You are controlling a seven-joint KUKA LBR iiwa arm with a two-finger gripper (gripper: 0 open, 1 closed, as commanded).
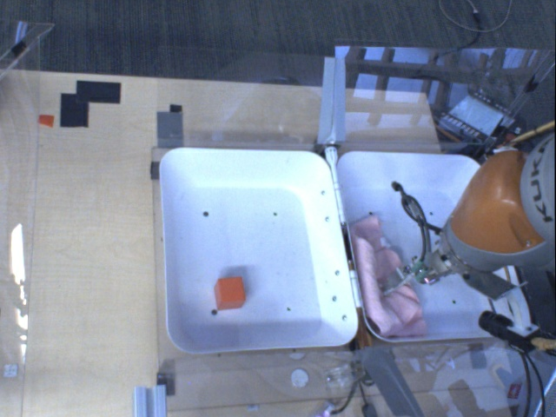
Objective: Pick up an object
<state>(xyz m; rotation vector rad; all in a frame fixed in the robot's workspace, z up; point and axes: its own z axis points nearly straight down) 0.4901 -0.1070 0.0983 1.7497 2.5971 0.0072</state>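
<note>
Robotics lab, wooden bench (87, 250) with two white bins (252, 181) side by side, grey-and-orange arm (504, 207) reaching in, clear guard panels (26, 37), loose cables (473, 11), dark carpet (217, 11) beyond

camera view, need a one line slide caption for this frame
Grey KUKA arm's gripper low over a crumpled pink cloth in the right white bin; small orange block in the left white bin.
</note>
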